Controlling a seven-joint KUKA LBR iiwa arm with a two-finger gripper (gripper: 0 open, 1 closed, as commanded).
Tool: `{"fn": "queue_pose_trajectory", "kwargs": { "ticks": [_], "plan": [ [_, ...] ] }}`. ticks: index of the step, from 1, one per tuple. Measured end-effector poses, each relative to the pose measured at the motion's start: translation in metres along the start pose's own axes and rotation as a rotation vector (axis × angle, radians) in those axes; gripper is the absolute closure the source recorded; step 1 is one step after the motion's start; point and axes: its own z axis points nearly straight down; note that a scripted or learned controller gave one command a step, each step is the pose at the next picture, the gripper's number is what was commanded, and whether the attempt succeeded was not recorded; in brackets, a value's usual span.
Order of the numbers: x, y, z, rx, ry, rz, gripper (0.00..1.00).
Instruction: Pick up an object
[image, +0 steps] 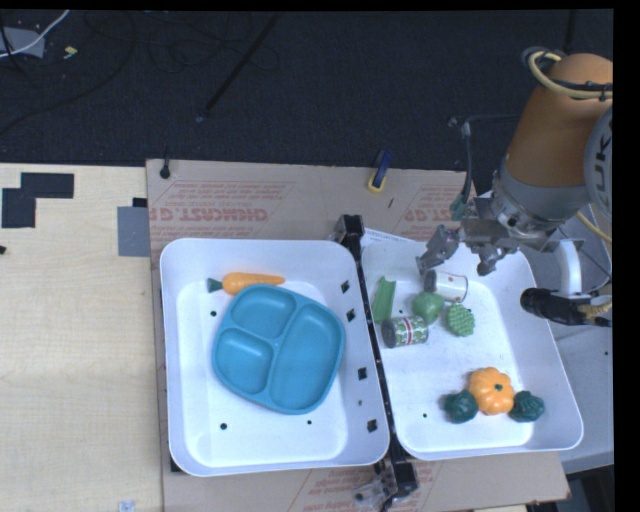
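Pincer (462, 255) spread apart over the white cup (450, 286) in the right bin (545, 340); nothing gripped, pickup all ahead.

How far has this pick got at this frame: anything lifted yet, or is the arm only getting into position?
Done: the gripper is over the right bin, at its far end above the white cup. In hand: nothing sits between its spread fingers. Left: close on an object and lift it. The cup, can, green pieces and pumpkin all lie in the bin; the carrot and blue plate lie in the left bin.
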Motion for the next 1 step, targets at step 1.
{"fn": "queue_pose_trajectory", "kwargs": {
  "ticks": [1],
  "plan": [
    [0.0000,0.0019,-0.0073,-0.013,-0.001,-0.002,0.00]
  ]
}}
